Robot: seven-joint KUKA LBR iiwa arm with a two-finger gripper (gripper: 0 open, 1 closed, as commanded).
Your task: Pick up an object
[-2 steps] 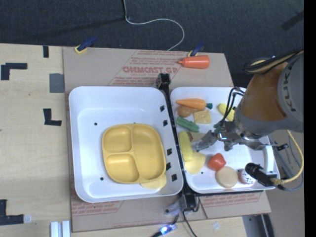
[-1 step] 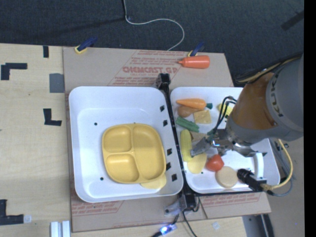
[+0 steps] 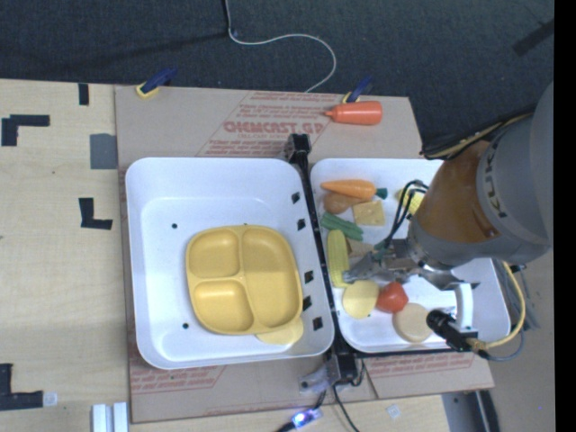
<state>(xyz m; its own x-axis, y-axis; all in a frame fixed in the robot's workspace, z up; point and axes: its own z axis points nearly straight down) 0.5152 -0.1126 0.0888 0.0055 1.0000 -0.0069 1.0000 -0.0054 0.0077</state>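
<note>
The tool (image 3: 373, 266) is lowered into the right bin (image 3: 504, 318) among toy foods, directly over the corn (image 3: 337, 255), the likely pick target. Tool state: cannot tell.

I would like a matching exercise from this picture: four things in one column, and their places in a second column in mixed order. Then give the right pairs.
Things:
1. yellow divided plate
2. orange carrot
3. red tomato
4. orange carrot-shaped toy

Places:
A. on the cardboard, beyond the bins
B. in the left bin
C. near the far edge of the right bin
D. in the right bin, just below the claw

Pairs: 1-B, 2-C, 3-D, 4-A
</note>
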